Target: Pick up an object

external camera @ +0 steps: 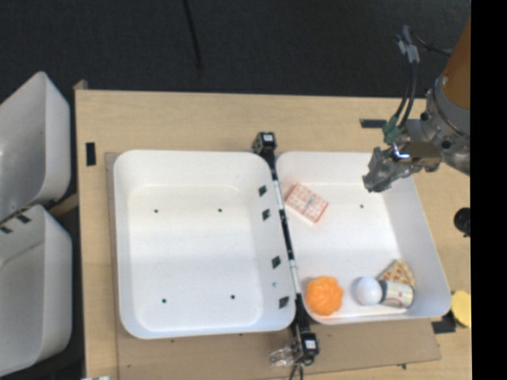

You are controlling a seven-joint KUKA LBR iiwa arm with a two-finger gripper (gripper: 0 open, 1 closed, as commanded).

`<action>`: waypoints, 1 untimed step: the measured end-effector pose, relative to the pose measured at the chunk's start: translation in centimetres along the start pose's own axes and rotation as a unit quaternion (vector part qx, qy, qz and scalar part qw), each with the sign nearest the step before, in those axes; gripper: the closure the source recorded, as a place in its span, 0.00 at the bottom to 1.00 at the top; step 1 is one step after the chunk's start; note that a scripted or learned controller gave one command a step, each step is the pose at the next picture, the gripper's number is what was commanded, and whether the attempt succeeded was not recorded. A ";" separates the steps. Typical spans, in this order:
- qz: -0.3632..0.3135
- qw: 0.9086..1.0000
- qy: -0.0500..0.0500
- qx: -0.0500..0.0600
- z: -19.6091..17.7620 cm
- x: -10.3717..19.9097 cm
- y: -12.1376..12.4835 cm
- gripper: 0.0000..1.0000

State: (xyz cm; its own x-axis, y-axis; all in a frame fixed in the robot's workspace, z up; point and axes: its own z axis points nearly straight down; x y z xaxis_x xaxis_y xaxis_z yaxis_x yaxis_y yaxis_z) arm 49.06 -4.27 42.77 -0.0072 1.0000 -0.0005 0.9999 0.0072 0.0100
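A single fixed camera is looking down at a slant on two shallow white plastic bins [194,240], taking in both.

- A robotics lab or test cell.
- A pale wooden bench [190,121] holds two shallow white bins [190,240] clipped side by side.
- A cabled robot arm [444,117] reaches in over dark carpeted floor [238,30].

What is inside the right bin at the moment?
The right bin holds a pink patterned packet, an orange ball, a white ball and a patterned wedge. The gripper overhangs its far corner, covering the floor there.
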 end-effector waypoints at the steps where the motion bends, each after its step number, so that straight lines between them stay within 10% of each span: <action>1: 0.000 1.000 0.000 0.003 -2.3 5.7 0.9 1.00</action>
State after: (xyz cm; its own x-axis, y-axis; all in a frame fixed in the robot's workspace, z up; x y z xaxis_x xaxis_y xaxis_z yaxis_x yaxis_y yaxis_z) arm 49.89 1.47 45.11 -0.0065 1.0000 -0.0001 1.0000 0.0065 0.0045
